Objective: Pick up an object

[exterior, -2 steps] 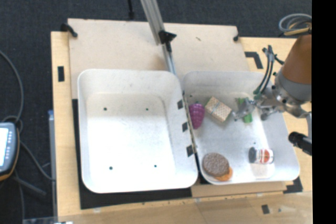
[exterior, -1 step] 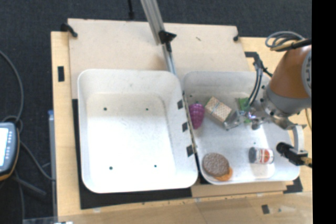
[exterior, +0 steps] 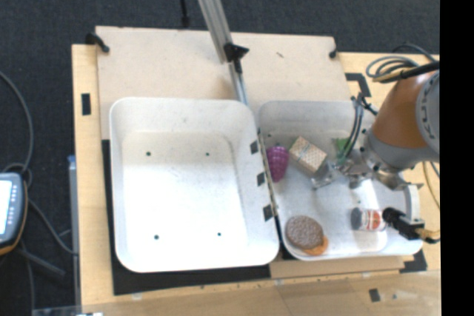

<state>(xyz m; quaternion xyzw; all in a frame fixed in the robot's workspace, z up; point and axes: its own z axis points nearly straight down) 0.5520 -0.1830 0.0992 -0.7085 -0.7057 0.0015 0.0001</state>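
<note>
The right bin (exterior: 296,118) holds several objects. A purple ribbed piece (exterior: 277,161) lies against its left wall, and a tan speckled block (exterior: 307,153) sits just right of that. A brown round patty on an orange base (exterior: 305,233) rests at the front. Near the front right lies a white bottle with a red label (exterior: 368,219). A green item (exterior: 342,147) is partly hidden behind the arm. My gripper (exterior: 323,177) hangs low in the bin's middle, just below and right of the tan block, with nothing visibly in it.
The left bin (exterior: 122,159) stands beside the right one, and a low divider wall (exterior: 263,181) runs between them. An aluminium post (exterior: 211,4) slants up from the back. The arm's orange band (exterior: 396,118) and cables (exterior: 389,69) overhang the right bin's far right side.
</note>
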